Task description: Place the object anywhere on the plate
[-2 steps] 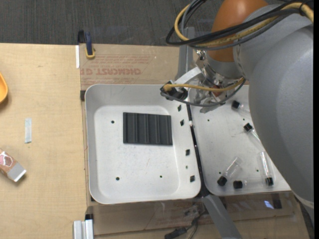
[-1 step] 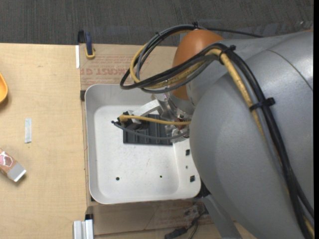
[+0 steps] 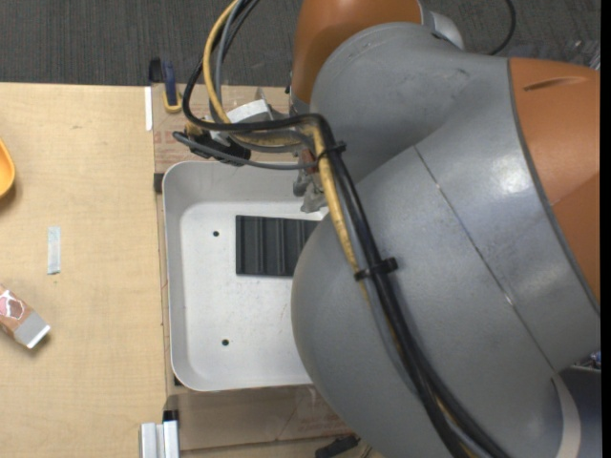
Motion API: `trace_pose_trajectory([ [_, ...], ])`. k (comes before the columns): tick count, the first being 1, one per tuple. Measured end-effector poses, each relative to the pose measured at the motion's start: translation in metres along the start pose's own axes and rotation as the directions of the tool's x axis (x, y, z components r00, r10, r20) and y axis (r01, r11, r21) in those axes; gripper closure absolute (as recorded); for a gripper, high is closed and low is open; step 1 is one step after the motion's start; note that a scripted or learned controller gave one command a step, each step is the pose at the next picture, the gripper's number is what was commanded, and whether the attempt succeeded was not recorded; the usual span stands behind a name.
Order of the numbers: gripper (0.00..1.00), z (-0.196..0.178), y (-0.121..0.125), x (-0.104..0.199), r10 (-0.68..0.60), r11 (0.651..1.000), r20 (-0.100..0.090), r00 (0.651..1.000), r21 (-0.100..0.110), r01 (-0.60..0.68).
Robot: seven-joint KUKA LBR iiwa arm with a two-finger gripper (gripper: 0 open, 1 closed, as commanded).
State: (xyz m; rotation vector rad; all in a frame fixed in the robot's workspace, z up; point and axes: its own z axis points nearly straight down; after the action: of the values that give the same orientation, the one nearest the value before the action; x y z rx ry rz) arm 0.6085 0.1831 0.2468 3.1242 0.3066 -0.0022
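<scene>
- The arm covers most of the right side of the view. Its grey body lies over the right part of the bin.
- An orange band of the arm is at the top, and a second orange part is at the right edge.
- Black and yellow cables loop from the top and run down along the grey body.
- You cannot tell the state of the gripper: the arm's body is in front of it.
- The bin is white. On its floor there is a dark slotted panel, partly under the arm.
- To the left of the bin you see a bare wooden surface.
- An orange curved piece is at the left edge of this surface; it can be the plate, but too little shows to be sure.
- A small brown and white object with a grey end lies near the lower left edge, well apart from the bin and below the orange piece.
- A short grey strip lies between them, nearer to the object.
- Which one is the task's thing, you cannot tell.
</scene>
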Motion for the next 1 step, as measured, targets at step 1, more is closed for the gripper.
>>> trace_pose_trajectory([
  [1, 0.0, 0.0001, -0.0001, -0.0001, -0.001, 1.0, 0.001, 1.0, -0.001, 0.001],
])
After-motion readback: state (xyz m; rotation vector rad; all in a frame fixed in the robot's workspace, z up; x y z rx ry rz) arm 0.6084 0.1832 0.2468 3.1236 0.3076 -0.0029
